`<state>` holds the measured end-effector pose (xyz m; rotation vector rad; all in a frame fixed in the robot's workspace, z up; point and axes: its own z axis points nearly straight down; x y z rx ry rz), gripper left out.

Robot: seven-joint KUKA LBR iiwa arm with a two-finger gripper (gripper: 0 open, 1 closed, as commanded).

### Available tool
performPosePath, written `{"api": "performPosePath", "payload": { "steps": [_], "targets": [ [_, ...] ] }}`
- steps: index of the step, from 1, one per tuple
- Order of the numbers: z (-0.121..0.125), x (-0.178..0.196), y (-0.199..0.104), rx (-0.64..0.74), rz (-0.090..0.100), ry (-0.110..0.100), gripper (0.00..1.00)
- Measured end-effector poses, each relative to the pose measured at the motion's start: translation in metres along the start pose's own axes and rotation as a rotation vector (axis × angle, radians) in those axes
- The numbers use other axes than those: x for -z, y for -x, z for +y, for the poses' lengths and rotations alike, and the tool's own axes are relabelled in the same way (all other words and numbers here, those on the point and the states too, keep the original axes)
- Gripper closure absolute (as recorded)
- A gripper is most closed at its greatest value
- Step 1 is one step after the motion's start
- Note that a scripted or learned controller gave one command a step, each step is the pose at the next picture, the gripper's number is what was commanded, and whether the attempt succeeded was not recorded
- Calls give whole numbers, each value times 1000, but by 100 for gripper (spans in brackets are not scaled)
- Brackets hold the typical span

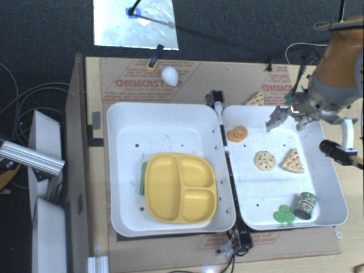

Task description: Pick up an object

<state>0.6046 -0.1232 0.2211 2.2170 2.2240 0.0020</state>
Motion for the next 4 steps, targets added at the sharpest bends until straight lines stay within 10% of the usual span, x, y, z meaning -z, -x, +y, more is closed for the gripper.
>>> {"api": "performPosePath", "payload": {
  "steps": [3,4],
  "targets": [
    [-16,-139,2,1,0,-2,0],
    [-15,-126,3,1,0,1,100]
  ]
}}
